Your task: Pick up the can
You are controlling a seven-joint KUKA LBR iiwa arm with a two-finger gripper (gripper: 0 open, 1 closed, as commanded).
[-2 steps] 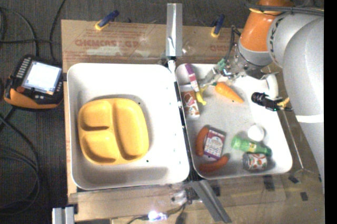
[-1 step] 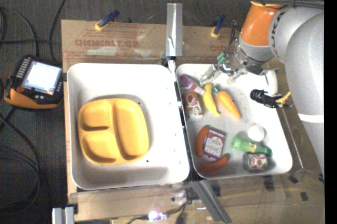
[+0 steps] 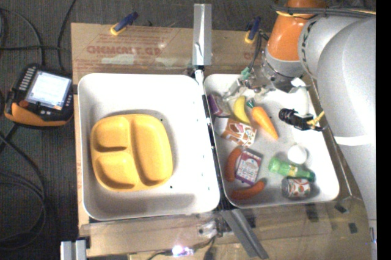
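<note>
Spotted a handheld control pendant point(image 3: 41, 96) on the floor, off the desk's left edge. Found a blue clamp point(image 3: 124, 22) on the far edge of the desk point(image 3: 140, 51), toward its left corner. Noted the left bin point(image 3: 122, 94) holding one yellow divided plate point(image 3: 131, 151), set nearer that bin's left edge. Saw a metal post point(image 3: 202, 33) standing at the desk's far edge, between the two bins.

In the right bin point(image 3: 324, 179), picked out a purple packet point(image 3: 215, 107) along the left edge and, nearer the front, a reddish sausage point(image 3: 233, 162). Found a second sausage point(image 3: 247, 190) against the near edge, a purple-and-white packet point(image 3: 248, 166) just beside both, and an orange carton point(image 3: 239, 130) beyond that.

Made out the pincer point(image 3: 243, 86) over the bin's far left corner, just above a banana point(image 3: 241, 109) with a carrot point(image 3: 264, 121) beside it. Could not tell whether clenched or released.

Found the can point(image 3: 297, 187), perhaps lying on its side, in the bin's near right corner, touching a green bottle point(image 3: 290, 167) and well apart from the pincer. Saw a white round lid point(image 3: 297, 154) just beyond the bottle.
</note>
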